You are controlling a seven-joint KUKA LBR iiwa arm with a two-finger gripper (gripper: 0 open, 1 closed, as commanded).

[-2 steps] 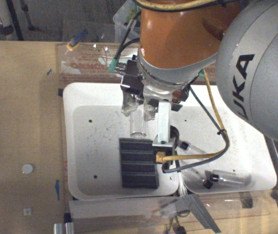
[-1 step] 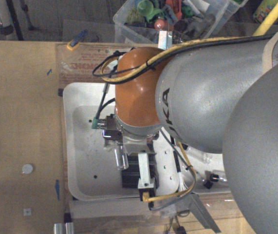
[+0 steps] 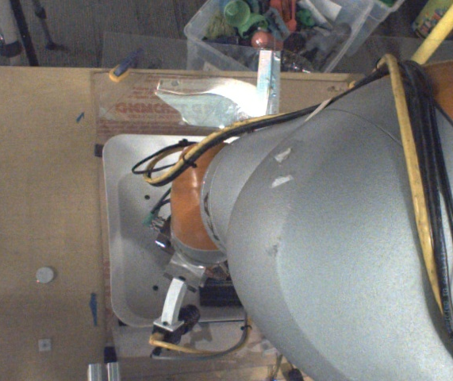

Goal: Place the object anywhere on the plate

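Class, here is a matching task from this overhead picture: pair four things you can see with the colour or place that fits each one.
Things:
1. Band on the arm
2. Clear tub of toys
3. Small round disc
4. Bin

Descriptions:
A. white, under the arm
B. orange
C. on the brown bench, far left
D. beyond the bench, at the top

Pairs: 1-B, 2-D, 3-C, 4-A

You see the arm [image 3: 345, 236] in smooth grey painted metal with a soft sheen, its orange band [image 3: 188, 209] glossier. The bin [image 3: 123, 236] looks like smooth white plastic. The tabletop [image 3: 28, 173] is matt brown board. The box [image 3: 289, 14] behind is clear plastic.
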